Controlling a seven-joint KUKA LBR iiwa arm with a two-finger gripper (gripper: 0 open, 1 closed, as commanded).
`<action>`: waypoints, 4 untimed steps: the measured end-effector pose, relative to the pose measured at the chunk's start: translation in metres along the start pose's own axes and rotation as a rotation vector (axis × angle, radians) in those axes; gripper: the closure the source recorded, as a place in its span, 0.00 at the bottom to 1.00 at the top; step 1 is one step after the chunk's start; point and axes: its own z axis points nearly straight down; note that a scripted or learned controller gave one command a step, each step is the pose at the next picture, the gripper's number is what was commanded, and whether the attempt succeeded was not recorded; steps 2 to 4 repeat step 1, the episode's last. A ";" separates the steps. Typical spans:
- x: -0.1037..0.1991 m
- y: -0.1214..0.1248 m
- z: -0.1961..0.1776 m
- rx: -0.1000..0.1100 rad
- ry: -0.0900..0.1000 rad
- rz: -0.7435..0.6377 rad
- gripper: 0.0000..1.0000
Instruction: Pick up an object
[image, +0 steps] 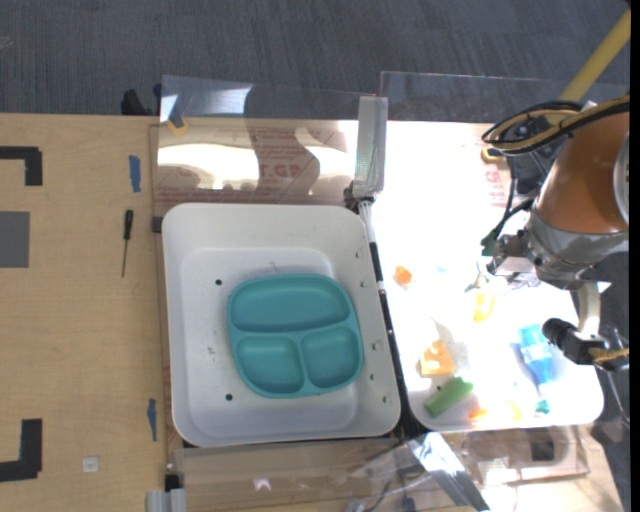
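Observation:
The right bin (440, 200) is washed out by bright light and holds several small objects. Among them are an orange piece (402, 275), a yellow piece (483, 306), an orange and yellow lump (436, 359), a green block (448, 396) and a blue object (535, 353). My gripper (499, 263) hangs over the right part of this bin, just above the yellow piece. Nothing can be seen held by it.
The left bin (190, 300) holds a teal divided plate (293, 333). Small orange, yellow and teal bits (515, 408) lie near the right bin's front edge. The arm with its orange band (585, 190) covers the far right side.

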 end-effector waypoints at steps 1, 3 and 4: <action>0.024 -0.012 -0.094 -0.004 -0.002 -0.311 1.00; 0.024 -0.012 -0.094 -0.004 -0.002 -0.311 1.00; 0.024 -0.012 -0.094 -0.004 -0.002 -0.311 1.00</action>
